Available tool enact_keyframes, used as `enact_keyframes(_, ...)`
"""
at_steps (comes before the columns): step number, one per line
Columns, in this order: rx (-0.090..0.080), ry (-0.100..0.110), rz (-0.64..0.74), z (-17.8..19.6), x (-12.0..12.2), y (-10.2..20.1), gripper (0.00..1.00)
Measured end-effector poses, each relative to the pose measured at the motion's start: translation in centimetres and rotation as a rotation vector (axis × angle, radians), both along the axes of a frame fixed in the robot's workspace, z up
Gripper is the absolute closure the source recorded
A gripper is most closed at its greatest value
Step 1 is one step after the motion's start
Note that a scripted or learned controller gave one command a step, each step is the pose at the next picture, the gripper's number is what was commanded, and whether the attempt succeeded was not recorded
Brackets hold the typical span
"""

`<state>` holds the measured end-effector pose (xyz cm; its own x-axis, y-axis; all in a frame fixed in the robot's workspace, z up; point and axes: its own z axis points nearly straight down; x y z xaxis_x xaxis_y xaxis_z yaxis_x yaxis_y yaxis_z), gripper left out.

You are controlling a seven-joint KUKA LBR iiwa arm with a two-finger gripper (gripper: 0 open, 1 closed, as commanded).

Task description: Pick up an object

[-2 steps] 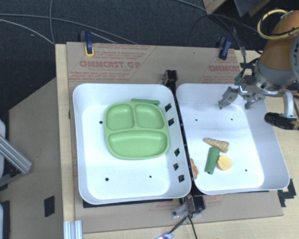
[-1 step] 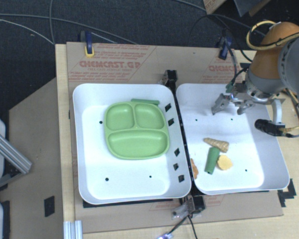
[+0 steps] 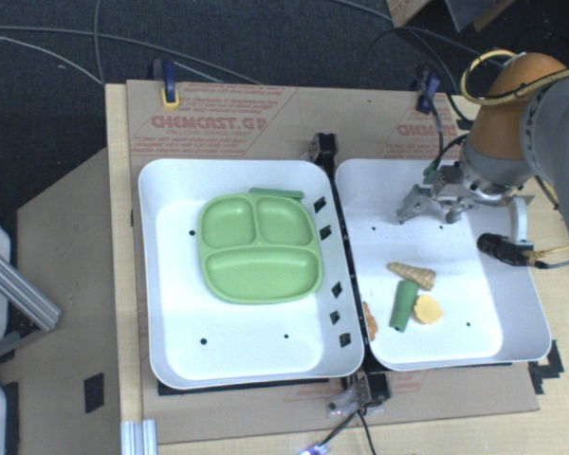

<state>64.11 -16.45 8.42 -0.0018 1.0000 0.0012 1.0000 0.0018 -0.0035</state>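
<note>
- Two shallow white plastic bins are sitting side by side on the counter (image 3: 218,112).
- The end effector (image 3: 434,204) is hovering in the right bin (image 3: 512,335); its grip state is unreadable.
- A green cylinder (image 3: 402,305), a tan cone (image 3: 412,273) and a yellow piece (image 3: 428,311) are lying near it, toward the front.
- A smooth green divided plate (image 3: 260,248) is occupying the left bin (image 3: 171,330).

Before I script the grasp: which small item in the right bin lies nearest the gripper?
The tan cone-shaped piece, uppermost of the three; the green stick and yellow piece lie farther from the gripper.
</note>
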Motion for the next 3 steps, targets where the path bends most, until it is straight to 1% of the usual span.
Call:
enact_keyframes(1, 0.0, -0.005, 0.001, 1.3, 0.2, 0.0, 1.0)
enact_keyframes(2, -0.003, -0.01, 0.0, 6.3, 1.2, 0.0, 1.0)
enact_keyframes(3, -0.002, -0.009, -0.001, 10.7, 1.2, 0.4, 1.0)
